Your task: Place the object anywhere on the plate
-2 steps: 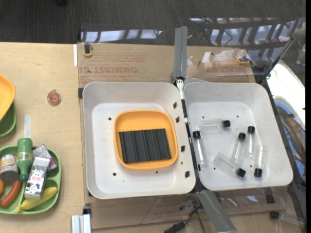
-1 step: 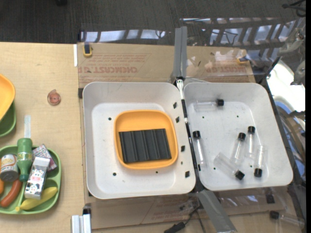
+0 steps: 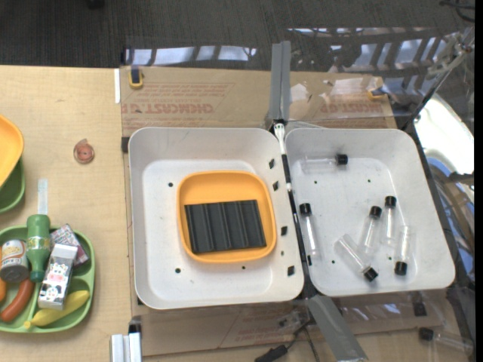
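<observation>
Clear vials (image 3: 353, 256): right bin (image 3: 347, 191) | orange plate (image 3: 226, 182): left bin (image 3: 155, 217) | tool state: cannot tell

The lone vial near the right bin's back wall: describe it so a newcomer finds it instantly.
Start at the right bin, the one without the orange plate. Near its back wall lies one clear, black-capped vial, sideways, cap pointing right, well apart from the vials clustered toward the front.

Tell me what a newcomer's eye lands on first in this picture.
The orange plate in the middle of the left bin stands out first, with a dark ribbed block lying on it. Next come the clear black-capped vials scattered across the right bin. At the far left, a green tray holds toy food.
</observation>
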